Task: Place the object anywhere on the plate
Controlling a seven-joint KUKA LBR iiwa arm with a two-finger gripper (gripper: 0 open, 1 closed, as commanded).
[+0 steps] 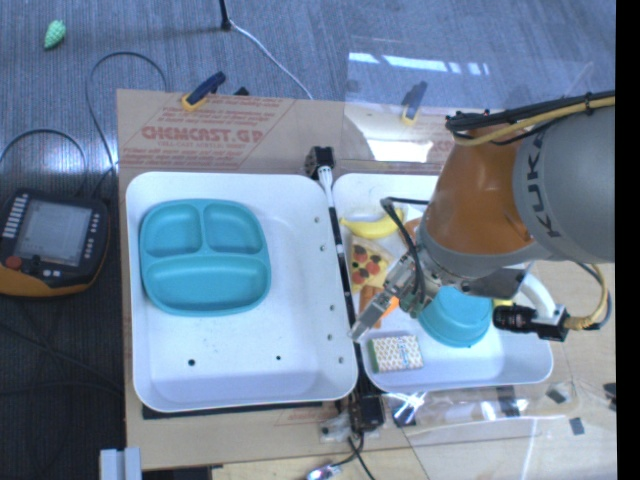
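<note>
The plate [205, 256], a blue divided one, sits in the left bin [160, 368]; your gripper [385, 303] hangs over the right bin [520, 368] toys, grip state untellable. Confirm a firm hold, then lift clear of the divider.

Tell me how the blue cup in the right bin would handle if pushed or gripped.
The blue cup looks like thin plastic, so probably light and easily shoved. Its round wall may slip between fingers. Lying tilted beside the gripper, it could roll.
</note>
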